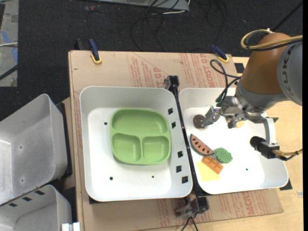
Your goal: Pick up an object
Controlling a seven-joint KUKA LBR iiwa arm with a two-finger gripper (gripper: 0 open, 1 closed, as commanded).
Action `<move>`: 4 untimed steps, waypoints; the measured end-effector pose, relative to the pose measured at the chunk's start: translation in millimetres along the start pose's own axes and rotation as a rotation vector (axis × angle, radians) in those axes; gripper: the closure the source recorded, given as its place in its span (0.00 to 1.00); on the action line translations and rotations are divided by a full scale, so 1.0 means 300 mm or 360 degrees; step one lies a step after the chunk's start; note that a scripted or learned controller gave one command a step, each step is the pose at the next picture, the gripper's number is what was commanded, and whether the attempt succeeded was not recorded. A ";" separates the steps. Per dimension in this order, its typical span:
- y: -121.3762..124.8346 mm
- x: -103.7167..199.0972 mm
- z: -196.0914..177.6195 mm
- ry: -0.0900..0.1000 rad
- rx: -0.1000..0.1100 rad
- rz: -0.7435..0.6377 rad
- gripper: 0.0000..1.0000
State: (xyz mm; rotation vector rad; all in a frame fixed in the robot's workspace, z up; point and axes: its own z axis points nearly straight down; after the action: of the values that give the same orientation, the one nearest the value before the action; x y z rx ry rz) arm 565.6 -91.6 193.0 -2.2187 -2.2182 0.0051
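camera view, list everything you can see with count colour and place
bins: 2, white, side by side on the bench
divided plate: 1, light green, middle of the left bin
round brown piece: 1, dark brown, upper left of the right bin, beside the claw
watermelon slice toy: 1, red with a dark rind, left side of the right bin
broccoli toy: 1, green, right of the slice
orange block: 1, orange, under the broccoli toy
yellow piece: 1, yellow, nearest the front wall of the right bin
clamps: 2, blue and yellow, back edge of the board
spare tubs: 2, white, off the bench to the left
arm: 1, grey and orange, over the right bin
claw: 1, metal, low in the right bin
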 end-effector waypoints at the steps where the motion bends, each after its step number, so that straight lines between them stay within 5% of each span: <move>1: 0.030 -0.010 0.178 0.0000 0.0001 0.0002 0.00; 2: 0.027 -0.007 0.347 0.0000 0.0001 0.0003 0.00; 3: 0.032 -0.008 0.301 -0.0001 -0.0011 0.0006 1.00; 4: 0.055 -0.006 0.095 -0.0003 -0.0018 -0.0004 1.00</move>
State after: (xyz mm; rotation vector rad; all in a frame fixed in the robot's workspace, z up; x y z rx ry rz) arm 581.8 -93.2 164.3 -2.2226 -2.2279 -0.0054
